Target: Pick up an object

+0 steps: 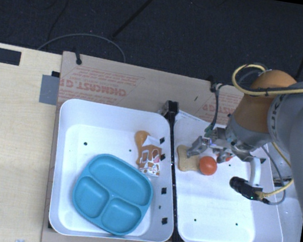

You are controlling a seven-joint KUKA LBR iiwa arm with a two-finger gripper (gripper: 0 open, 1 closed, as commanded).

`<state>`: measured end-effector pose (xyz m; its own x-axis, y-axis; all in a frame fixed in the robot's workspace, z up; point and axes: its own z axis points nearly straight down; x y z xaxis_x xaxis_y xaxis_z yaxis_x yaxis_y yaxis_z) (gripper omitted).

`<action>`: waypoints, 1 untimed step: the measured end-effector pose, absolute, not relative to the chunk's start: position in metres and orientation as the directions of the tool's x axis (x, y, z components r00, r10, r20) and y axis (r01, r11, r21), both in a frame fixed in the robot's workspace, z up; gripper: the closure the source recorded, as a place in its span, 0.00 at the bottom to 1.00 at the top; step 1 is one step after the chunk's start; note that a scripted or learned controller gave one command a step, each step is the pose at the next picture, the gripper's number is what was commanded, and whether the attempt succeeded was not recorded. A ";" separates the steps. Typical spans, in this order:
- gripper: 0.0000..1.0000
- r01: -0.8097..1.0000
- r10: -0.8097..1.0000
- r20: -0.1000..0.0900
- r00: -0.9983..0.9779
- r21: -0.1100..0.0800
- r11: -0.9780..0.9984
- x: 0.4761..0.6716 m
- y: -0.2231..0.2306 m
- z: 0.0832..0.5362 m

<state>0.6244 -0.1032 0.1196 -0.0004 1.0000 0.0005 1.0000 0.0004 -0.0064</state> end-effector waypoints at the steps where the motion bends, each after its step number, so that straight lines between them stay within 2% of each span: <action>1: 0.00 1.000 1.000 0.001 0.002 0.000 -0.002 0.626 -0.102 0.089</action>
